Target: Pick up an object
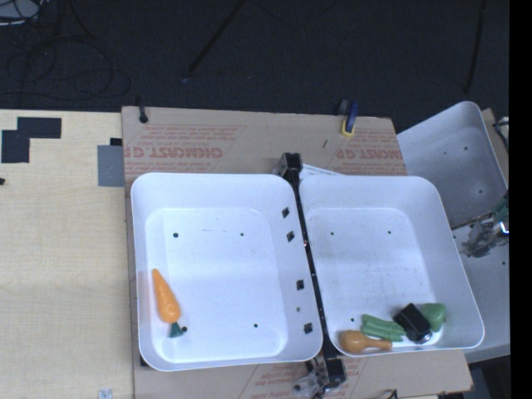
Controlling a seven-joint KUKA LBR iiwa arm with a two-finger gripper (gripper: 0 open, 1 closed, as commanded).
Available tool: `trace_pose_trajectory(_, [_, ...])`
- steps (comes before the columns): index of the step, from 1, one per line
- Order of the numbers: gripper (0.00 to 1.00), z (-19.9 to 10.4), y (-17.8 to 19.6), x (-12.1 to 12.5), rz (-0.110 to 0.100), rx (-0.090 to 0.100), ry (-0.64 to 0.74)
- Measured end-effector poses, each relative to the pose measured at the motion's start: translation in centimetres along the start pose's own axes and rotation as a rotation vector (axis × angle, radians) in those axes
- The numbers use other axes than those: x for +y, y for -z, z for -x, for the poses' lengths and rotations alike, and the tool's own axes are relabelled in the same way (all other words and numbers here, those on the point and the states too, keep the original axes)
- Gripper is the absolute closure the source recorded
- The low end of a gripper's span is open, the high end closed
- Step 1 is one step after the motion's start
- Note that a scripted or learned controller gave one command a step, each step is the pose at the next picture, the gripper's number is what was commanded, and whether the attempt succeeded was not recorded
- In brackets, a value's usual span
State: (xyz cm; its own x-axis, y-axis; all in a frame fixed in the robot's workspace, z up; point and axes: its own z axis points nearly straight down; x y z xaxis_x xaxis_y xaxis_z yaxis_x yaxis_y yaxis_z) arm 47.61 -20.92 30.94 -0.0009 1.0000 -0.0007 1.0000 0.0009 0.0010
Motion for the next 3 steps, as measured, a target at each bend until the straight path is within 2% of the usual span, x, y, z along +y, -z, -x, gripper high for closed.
trace_pose_trajectory(1, [1.0,-2.4,-3.6,1.7,-0.006,0.003,0.001])
trace_pose_trajectory(2, [1.0,0.6,-3.2,-0.1,-0.004,0.001,-0.004])
trace_pose_trajectory(3, [1.0,-0.4,-1.7,0.0,-0.001,0.001,0.0])
